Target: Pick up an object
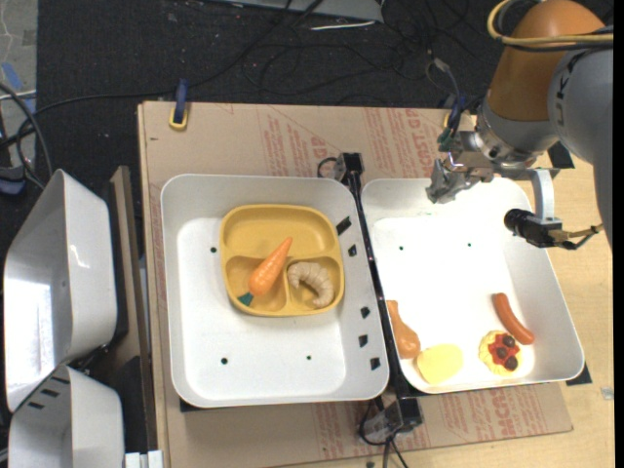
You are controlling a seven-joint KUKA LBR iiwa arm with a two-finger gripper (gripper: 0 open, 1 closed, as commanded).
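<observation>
Left bin (195, 359): yellow divided plate (283, 224) with a toy carrot (270, 267) lying across the divider and a pale shrimp (314, 283) in the lower right compartment.

Right bin (458, 281): four loose pieces along the near edge. From left, an orange drumstick-shaped piece (401, 330) against the left wall, a yellow disc (440, 363) just beside it, a small pizza-like round with red and dark toppings (502, 351), and a sausage (513, 319) just above that.

Gripper (441, 189) sits over the far left corner of the right bin, well apart from all four pieces, which lie toward the opposite edge. Can't tell how wide the jaws are; nothing visible between them.

Progress: pick not done, no object lifted, every piece resting on a bin floor or the plate. My read: still needs to choose a target, travel over it, descend, close, lift.
</observation>
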